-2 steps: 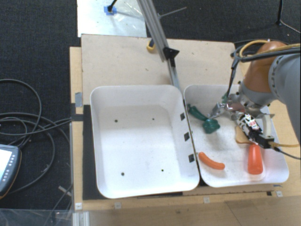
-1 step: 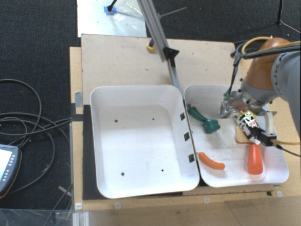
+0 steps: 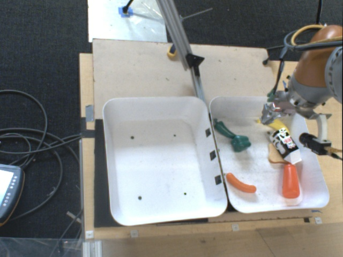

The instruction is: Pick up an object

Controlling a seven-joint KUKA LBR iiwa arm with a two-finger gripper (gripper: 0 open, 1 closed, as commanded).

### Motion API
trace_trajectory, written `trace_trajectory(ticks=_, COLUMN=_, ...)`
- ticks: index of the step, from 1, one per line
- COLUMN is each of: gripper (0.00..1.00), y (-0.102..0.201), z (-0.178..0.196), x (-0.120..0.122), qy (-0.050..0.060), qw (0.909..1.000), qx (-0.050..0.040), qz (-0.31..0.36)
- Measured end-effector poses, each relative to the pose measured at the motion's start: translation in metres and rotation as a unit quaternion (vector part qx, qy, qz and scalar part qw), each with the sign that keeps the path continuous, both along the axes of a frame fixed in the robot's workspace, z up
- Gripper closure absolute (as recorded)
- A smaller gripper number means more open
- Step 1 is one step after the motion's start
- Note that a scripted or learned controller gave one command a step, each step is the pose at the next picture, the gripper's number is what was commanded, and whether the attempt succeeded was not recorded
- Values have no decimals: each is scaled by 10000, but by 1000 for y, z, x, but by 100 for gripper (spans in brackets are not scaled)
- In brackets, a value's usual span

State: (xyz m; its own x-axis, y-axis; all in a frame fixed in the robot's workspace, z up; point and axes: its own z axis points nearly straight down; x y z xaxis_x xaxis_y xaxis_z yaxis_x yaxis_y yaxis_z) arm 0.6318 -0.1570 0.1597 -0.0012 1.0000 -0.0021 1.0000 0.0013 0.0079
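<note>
The task names no one object, so the candidates are all lying in the right-hand shallow white plastic bin (image 3: 316,197). A black-and-white patterned packet with a yellow end (image 3: 282,139) is lying near the bin's far right side, on a thin tan flat piece (image 3: 274,155); its print is too small to read. Just in front of it an orange-red carrot-shaped toy (image 3: 290,182) is resting. A smaller orange sausage-shaped piece (image 3: 241,183) is lying near the dividing wall, and a dark green plastic tool-shaped toy (image 3: 231,136) is sitting farther back. The metal two-finger gripper (image 3: 269,113) is hovering just beside the packet's yellow end. The left-hand white bin (image 3: 115,143) is sitting alongside.
</note>
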Motion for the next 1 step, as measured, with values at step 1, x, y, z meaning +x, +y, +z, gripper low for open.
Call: trace_trajectory(ticks=1, gripper=100, y=2, z=66, x=3, qy=-10, qw=10000, qx=-1, qz=20)
